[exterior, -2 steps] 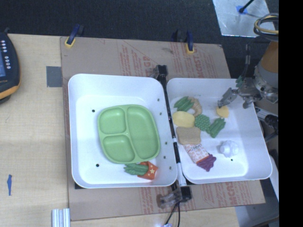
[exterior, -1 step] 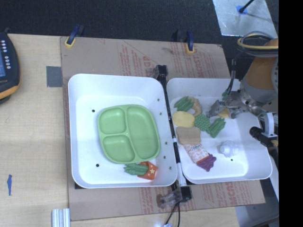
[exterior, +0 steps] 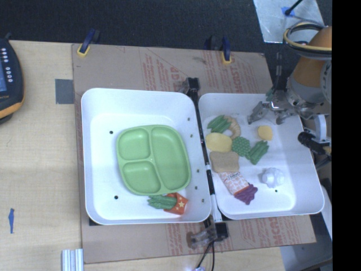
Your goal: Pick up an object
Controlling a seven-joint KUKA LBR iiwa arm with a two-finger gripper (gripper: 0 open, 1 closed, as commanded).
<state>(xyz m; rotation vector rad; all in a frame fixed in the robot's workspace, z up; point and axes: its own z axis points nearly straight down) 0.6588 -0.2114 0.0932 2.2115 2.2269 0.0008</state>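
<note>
Camera view: pincer (exterior: 269, 113) spread open above right bin (exterior: 293, 199)

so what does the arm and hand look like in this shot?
The arm has an orange band with a grey section beside it, ringed by a yellow-and-black cable loop. A thin dark stem runs down to the hand, which is small, grey metal, with splayed prongs.

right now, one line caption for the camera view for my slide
Arm's open hand hovers over the right bin of toy food; the left bin holds a green divided plate.
</note>
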